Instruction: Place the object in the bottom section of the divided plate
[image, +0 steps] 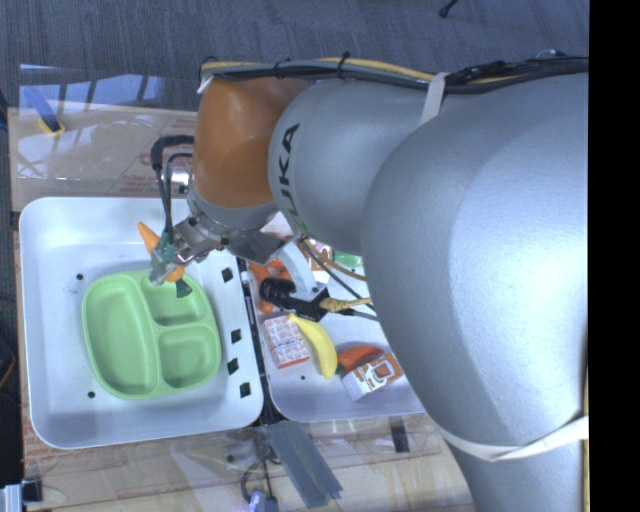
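The two-finger gripper (165, 262) hangs over the upper right corner of the light green, three-compartment plastic plate (152, 332), with a small orange, carrot-like object (152, 238) at its tip; orange shows just above and beside the fingertips, right at the plate's rim. Whether the fingers actually pinch that piece cannot be told, since metal and cable hide the contact (the rig's own clutter does not help).

By its look the orange piece is a light, stiff plastic toy, smooth and tapered, likely to slip if squeezed near the thin end; taking it across the thicker middle seems the safer hold. It should tolerate a short drop without harm.

The plate lies flat in the left shallow white bin (45, 400), its one large compartment on the left and two smaller ones on the right. The lower small compartment reads as the bottom section, and it holds nothing yet.

The grey arm with its orange band (235, 140) reaches in from the right and bends steeply down, its wrist nearly vertical over the bin's upper middle. The right white bin (300, 400) shows a yellow toy banana (318, 345), a printed card (285, 343) and an orange-and-white carton (372, 372) under the arm.
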